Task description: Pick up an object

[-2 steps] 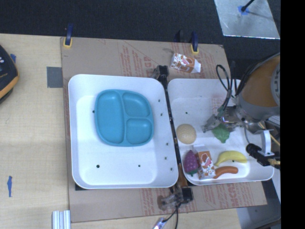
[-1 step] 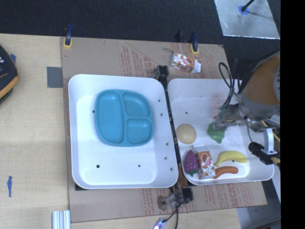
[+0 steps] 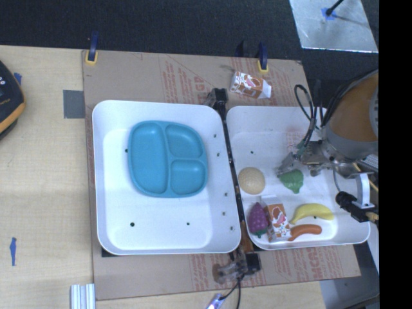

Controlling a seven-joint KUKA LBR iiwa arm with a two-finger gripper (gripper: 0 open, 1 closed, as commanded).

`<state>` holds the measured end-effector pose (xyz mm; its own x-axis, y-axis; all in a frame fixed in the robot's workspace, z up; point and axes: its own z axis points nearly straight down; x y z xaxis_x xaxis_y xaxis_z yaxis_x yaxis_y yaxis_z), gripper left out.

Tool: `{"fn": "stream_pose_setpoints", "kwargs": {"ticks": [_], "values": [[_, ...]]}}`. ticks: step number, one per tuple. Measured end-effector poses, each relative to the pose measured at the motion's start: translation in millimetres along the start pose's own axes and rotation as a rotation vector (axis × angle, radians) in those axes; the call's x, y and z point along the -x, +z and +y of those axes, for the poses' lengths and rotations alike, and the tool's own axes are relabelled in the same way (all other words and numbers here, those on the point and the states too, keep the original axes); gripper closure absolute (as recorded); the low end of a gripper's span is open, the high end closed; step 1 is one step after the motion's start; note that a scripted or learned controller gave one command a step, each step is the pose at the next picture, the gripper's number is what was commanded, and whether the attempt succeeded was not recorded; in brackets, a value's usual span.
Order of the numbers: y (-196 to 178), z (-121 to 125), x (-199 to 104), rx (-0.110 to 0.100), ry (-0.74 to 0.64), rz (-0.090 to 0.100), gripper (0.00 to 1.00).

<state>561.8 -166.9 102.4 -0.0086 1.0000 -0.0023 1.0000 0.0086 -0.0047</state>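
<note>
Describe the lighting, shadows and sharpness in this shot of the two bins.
Camera view: soft, even light, so the white left bin and right bin look bright but not blown out; a faint shadow falls beside the blue plate; the image is slightly soft throughout, so the gripper above the green toy lacks fine detail; the floor at the top is dark.

The arm point(image 3: 351, 118) comes in from the right edge of the frame, about mid-height, with the orange band up top and the grey wrist below it. It's angled down and to the left. The gripper point(image 3: 293, 166) sits at right-centre of the frame, low over the right-hand bin. Black cables loop up off the wrist toward the upper right.
</note>
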Motion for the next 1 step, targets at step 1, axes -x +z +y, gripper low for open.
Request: {"fn": "stream_pose_setpoints", "kwargs": {"ticks": [1], "values": [[-10.2,0.0,0.8,-0.001,-0.001,0.0,1.0]]}}
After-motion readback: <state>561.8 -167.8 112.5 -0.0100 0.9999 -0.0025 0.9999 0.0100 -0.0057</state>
